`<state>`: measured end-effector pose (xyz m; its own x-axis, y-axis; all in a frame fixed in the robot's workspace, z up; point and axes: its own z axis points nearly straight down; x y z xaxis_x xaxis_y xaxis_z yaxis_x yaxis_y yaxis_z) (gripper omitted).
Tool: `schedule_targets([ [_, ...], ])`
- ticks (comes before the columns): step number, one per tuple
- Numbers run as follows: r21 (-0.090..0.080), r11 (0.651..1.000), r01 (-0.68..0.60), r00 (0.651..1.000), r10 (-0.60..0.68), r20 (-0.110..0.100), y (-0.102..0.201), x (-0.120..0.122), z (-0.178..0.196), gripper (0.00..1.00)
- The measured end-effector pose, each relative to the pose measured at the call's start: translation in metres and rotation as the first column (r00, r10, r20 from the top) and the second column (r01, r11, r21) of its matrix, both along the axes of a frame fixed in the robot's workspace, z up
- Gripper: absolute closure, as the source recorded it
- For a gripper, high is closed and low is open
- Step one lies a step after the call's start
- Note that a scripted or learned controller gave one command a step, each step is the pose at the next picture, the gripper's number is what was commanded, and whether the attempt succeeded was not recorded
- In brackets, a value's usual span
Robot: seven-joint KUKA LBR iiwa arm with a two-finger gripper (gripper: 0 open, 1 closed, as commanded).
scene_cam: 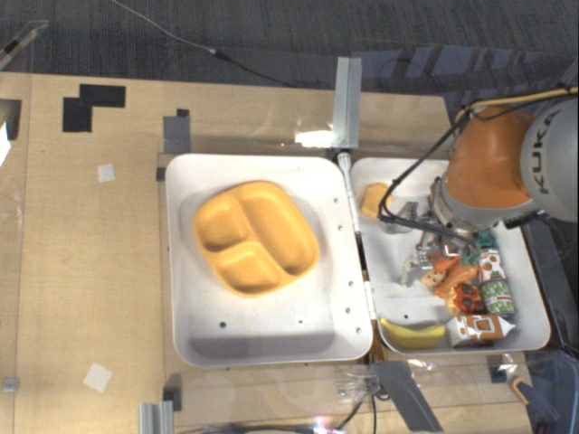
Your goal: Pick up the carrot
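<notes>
The arm is at the reaching step, its pincer [422,262] low in the right bin [534,333], open or closed I cannot tell, beside the carrot [450,269]; next it must close on that.

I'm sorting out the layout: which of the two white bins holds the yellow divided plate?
The left bin: the yellow divided plate lies in it. The right bin holds the banana and other items.

The right bin [534,328] is crowded beside the carrot [450,262]; its left half lies open.
</notes>
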<state>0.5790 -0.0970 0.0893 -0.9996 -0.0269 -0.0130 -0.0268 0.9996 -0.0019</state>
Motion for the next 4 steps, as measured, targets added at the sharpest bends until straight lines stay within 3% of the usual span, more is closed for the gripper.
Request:
schedule_targets([
  [1, 0.000, 0.999, 0.032, 0.999, -0.032, 0.001, 0.012, -0.001, 0.000, 0.00],
  [2, 0.004, 0.965, 0.261, 0.965, -0.261, -0.001, 0.015, 0.006, 0.042, 0.00],
  [3, 0.004, 0.936, 0.353, 0.936, -0.353, 0.000, -0.029, 0.038, 0.069, 0.00],
  [4, 0.012, 0.889, 0.459, 0.889, -0.459, 0.009, -0.052, 0.013, 0.006, 0.00],
])
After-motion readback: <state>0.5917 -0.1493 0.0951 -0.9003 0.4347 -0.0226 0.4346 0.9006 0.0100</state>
